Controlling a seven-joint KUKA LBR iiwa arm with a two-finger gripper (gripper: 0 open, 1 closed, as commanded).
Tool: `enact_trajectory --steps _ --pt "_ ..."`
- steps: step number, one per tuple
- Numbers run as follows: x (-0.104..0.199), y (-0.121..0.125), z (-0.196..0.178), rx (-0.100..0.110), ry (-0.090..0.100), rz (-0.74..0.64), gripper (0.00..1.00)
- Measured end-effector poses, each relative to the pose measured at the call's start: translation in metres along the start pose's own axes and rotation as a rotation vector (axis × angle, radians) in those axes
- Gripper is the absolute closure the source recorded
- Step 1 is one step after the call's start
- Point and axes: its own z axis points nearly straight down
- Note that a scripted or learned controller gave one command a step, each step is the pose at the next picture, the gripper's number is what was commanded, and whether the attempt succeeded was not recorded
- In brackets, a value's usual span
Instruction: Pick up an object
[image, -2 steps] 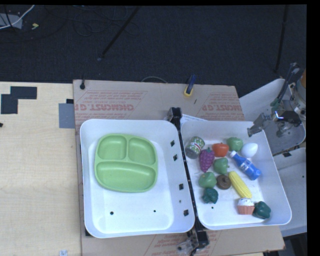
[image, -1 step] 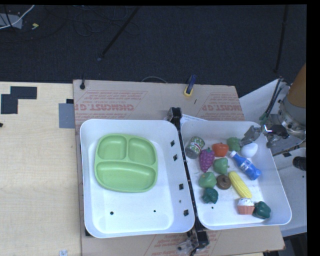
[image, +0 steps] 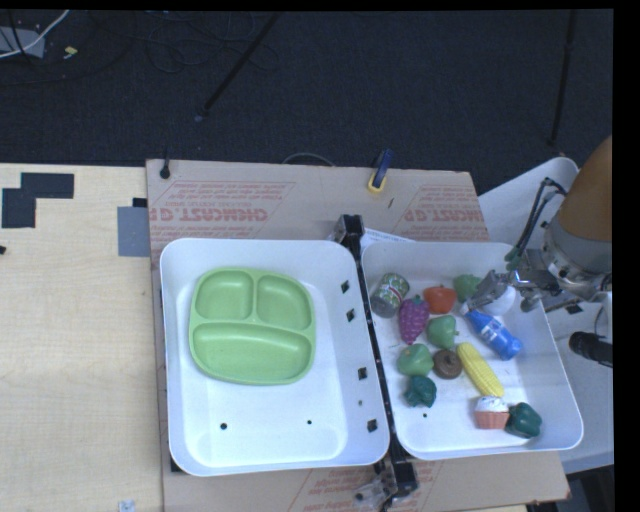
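Small toys crowd the right bin (image: 560, 400); a green divided plate (image: 252, 326) lies in the left bin (image: 200, 430).

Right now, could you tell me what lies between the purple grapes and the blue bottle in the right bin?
In the camera view, a green pepper-like toy sits between the purple grapes and the blue bottle, with the red tomato just above that line.

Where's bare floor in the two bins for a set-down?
Left bin: the strip between the green plate and the near wall. Right bin: a patch between the corn and the right wall, below the blue bottle. Crowded: the right bin's middle, around the grapes.
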Motion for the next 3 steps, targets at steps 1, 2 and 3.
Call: enact_trajectory --steps 1,2,3 --pt "-0.002 -0.006 0.062 0.001 0.0 0.0 0.0" --pt "0.001 -0.005 0.083 -0.002 0.0 0.001 0.0" --pt "0.0 -0.005 0.071 -0.003 0.0 0.003 1.0"
